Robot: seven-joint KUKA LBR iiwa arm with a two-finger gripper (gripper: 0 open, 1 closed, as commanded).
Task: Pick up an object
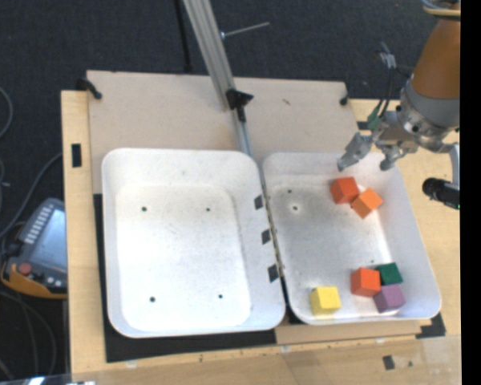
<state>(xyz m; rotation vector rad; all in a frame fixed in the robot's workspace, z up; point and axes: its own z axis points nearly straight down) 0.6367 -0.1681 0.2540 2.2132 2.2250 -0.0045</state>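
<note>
Six small blocks lie in the right-hand bin (413, 239), and any of them would serve the task. Two sit near the far end: a red-orange block (344, 189) and an orange block (367, 202), touching or nearly so at one corner. Four more gather at the near end: a yellow block (325, 298) set a little apart toward the divider, then a red block (365, 281), a green block (390, 273) and a purple block (390, 297) packed close together.

Over the bin's far rim, just beyond the red-orange block, hangs the end effector (369, 156), its two fingers spread apart with nothing between them. None of the blocks is gripped or lifted, so the step in hand looks like the approach (the grasp itself is not yet begun).

The nearest candidates are the far pair. The next move would call for bringing the spread fingers over one block, lowering until they straddle it, and closing squarely on opposite faces. Because the two blocks crowd each other, a finger could land on the neighbour or nudge it aside.

Beside this bin, the left-hand bin (112, 215) shares the surface (184, 103), and the grey arm (438, 62) with its orange band reaches in from the right.
</note>
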